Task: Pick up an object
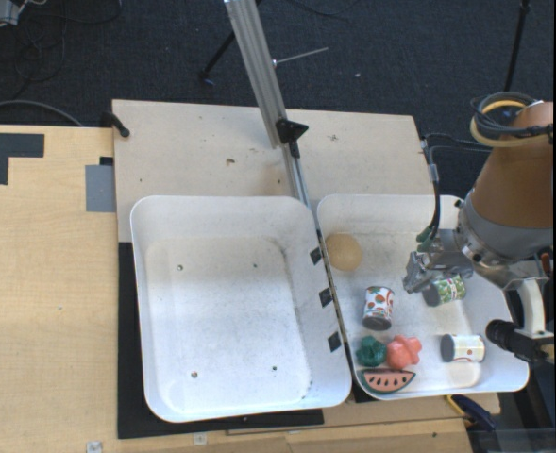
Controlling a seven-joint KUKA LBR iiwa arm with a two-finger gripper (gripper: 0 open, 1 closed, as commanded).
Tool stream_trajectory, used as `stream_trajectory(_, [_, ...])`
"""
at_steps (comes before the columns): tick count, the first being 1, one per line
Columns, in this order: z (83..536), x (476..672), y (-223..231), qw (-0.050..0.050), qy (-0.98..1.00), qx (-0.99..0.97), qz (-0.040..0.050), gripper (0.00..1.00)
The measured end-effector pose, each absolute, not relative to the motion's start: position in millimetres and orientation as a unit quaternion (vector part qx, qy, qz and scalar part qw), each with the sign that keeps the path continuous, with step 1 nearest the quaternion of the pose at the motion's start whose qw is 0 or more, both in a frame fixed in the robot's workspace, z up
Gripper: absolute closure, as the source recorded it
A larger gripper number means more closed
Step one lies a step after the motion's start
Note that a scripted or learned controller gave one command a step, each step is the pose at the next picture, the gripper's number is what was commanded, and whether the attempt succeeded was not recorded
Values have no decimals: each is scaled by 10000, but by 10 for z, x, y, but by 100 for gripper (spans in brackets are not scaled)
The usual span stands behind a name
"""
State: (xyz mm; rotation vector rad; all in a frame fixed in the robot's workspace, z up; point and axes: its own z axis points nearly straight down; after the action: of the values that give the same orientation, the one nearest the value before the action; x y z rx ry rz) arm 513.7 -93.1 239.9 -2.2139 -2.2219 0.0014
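The thing the arm seems to be going for is a small greenish object (447,289) lying in the right bin (391,217), toward its right side. The gripper (429,274) sits low over it, touching or just beside its left end, and from where I stand I cannot tell how the gripper is set or whether it has any hold on the object at all.

The risk, to my eye, is a glancing contact: the gripper looks offset toward one end of the object, so a lift could tip it out or nudge it toward the bin wall.

Other pieces lie near: a spotted can (379,307) just to the left, a white cylinder (463,348) below, a tan ball (343,251) farther left, and a red toy (404,350), a green toy (371,352) and a watermelon slice (389,380) at the near edge. The left bin (164,225) lies well apart.
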Motion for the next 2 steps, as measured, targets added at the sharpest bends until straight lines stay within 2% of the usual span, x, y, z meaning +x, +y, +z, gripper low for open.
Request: stream_trajectory(2, [2402, 5223, 157, 11, -7087, -7055, 7, 100])
